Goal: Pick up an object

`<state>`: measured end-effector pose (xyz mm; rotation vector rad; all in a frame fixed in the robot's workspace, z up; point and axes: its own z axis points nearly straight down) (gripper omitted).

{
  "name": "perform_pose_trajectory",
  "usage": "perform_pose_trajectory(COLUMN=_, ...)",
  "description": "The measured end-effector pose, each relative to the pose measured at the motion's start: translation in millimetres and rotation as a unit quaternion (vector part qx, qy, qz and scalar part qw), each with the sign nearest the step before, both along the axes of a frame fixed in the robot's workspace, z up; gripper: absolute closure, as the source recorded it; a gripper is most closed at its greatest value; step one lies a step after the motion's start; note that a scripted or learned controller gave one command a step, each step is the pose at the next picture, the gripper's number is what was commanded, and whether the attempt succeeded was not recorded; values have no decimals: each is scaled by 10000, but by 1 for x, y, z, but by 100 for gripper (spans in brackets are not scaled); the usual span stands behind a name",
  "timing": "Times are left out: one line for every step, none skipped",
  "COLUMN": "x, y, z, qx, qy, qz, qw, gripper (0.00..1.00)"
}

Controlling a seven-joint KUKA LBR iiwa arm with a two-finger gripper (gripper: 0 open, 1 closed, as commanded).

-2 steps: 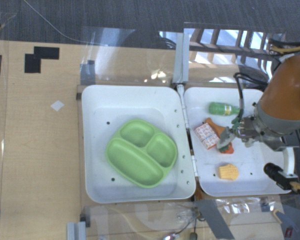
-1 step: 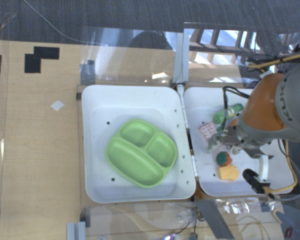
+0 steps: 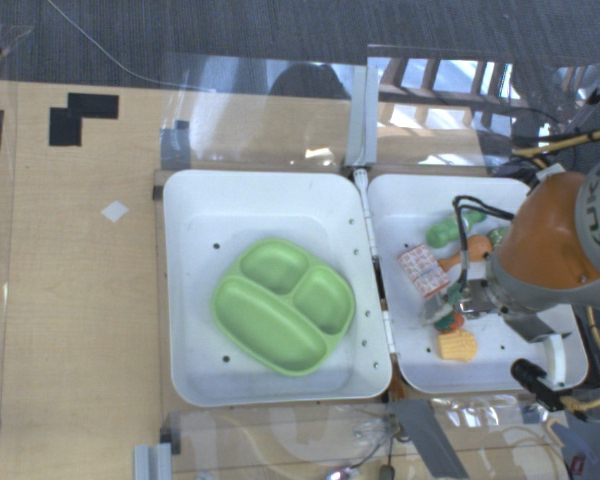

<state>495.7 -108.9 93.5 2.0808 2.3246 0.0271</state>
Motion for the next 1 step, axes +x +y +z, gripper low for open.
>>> perform_pose_trajectory(x=2, y=2, z=11, qx=18, qy=-8, qz=15, qw=10000, gripper=100)
